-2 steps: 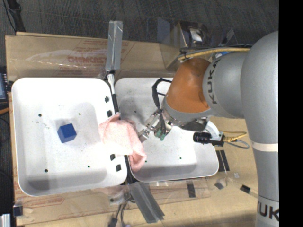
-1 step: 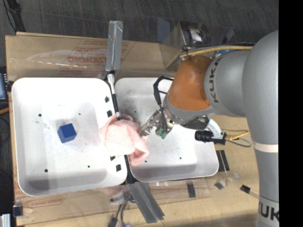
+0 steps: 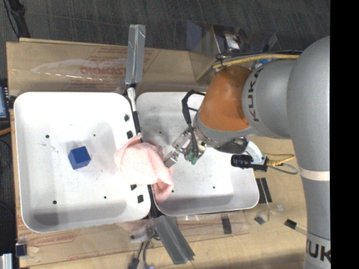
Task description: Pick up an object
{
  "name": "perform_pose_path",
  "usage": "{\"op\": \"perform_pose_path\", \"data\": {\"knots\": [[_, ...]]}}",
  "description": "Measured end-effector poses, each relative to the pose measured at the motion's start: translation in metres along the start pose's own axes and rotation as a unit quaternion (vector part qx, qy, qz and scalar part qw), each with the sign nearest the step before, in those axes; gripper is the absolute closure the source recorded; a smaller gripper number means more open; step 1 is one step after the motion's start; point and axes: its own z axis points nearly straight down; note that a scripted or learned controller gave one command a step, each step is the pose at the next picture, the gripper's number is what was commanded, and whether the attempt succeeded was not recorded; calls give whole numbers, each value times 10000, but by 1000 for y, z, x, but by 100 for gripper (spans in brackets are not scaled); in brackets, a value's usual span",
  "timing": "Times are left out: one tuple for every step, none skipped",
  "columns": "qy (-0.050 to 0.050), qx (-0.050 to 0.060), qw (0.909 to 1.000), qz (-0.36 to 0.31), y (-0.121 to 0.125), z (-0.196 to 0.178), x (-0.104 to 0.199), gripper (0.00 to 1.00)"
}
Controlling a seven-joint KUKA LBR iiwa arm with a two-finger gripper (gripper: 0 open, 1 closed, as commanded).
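Note:
A pink cloth (image 3: 141, 164) lies draped over the divide between the two bins, part in each. A blue cube (image 3: 79, 157) sits on the floor of the left bin (image 3: 33, 116). My gripper (image 3: 178, 152) hangs low in the right bin (image 3: 224, 198), just right of the cloth's edge, with a green part beside it. The fingers point toward the cloth, and their tips are close to or touching its right edge. I cannot make out any cloth between them.
The arm's orange band and grey body (image 3: 269, 105) cover much of the right bin's back and right side. Cardboard (image 3: 73, 66) lies behind the bins. A grey bar (image 3: 134, 55) rises at the divide's far end.

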Motion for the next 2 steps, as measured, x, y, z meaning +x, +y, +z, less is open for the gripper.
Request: {"op": "perform_pose_path", "data": {"knots": [[-9, 4, 9936, 1128, 9, 18, -2, 0], [2, 5, 9938, 1112, 10, 8, -1, 100]]}}
